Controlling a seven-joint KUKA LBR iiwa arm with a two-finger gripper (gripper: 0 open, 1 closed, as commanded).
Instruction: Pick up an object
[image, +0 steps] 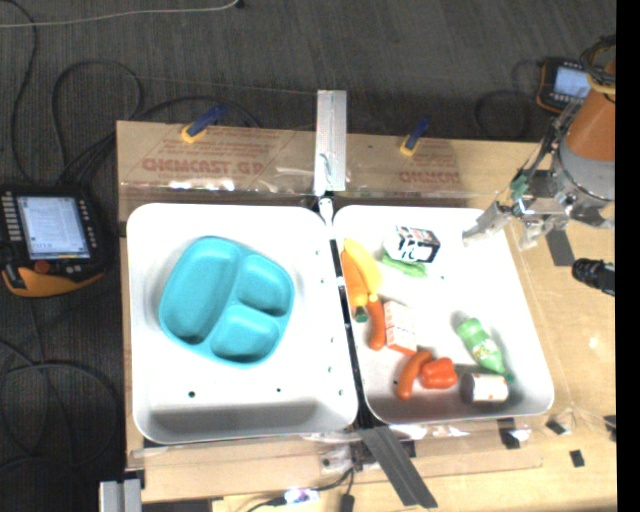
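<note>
The right bin (530, 300) holds several objects. A black-and-white carton (416, 241) lies on a green piece (399, 260) near the back. A yellow banana-like toy (358, 268) and an orange carrot (375, 326) lie along the left wall. Toward the front are a pale box (401, 326), a red pepper (438, 373), an orange sausage (408, 376), a green bottle (480, 342) and a small dark-and-white cylinder (488, 388). My gripper (520, 226) hangs over the bin's back right corner, open, with nothing between its fingers.
The left bin (150, 400) holds a blue divided plate (228, 298). A metal post (331, 140) stands behind the divider between the bins. A teach pendant (50, 235) lies on the floor at far left. Bare bench runs along the right of the bins.
</note>
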